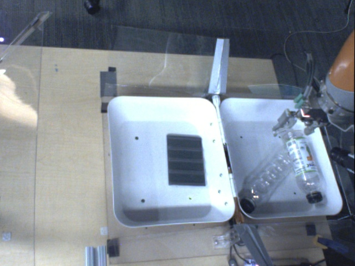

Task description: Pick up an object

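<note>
Left bin (119, 148) sits centre-left of the frame with a dark ribbed rectangular pad (186, 159) lying flat in its middle; white floor is open all round the pad out to the rounded walls. A thin divider rail (218, 73) runs up from the seam between the two bins. Right bin (244, 121) holds two clear plastic bottles. One bottle (266, 179) lies slanted from centre toward the lower left corner, its dark cap by the bin's lower left wall. The other, a labelled bottle (302, 159), lies nearly straight up-down along the right side, dark cap pointing to the lower right corner, body close to the right wall. The two bottles sit near each other in the middle, touching or not cannot be told. Upper left part of the right bin floor is bare. Gripper (297, 121) comes in from the upper right of the frame, over the top end of the labelled bottle; jaw spread cannot be told, and nothing is seen clamped between them. Arm (341, 85), grey with orange, is at the right edge.
</note>
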You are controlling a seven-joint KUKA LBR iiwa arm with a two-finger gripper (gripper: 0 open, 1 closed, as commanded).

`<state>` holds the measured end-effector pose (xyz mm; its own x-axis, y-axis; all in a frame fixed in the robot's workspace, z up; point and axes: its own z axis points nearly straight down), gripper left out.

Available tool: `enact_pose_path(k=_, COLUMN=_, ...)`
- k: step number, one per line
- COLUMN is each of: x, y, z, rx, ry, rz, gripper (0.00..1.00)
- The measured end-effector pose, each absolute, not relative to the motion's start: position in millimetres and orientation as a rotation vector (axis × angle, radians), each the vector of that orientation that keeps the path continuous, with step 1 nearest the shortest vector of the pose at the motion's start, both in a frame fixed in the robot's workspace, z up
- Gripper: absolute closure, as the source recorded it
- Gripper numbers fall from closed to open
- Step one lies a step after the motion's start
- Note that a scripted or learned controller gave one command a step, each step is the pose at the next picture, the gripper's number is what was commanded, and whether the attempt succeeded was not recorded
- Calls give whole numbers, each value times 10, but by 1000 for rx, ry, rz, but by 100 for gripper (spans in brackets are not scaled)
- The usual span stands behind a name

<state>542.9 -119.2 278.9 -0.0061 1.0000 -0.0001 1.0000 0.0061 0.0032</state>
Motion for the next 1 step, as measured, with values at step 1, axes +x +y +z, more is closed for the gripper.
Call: enact_pose_path(k=1, x=5682, y=-2021, z=1439, rx=2165, ry=2246, rz=12, gripper=0)
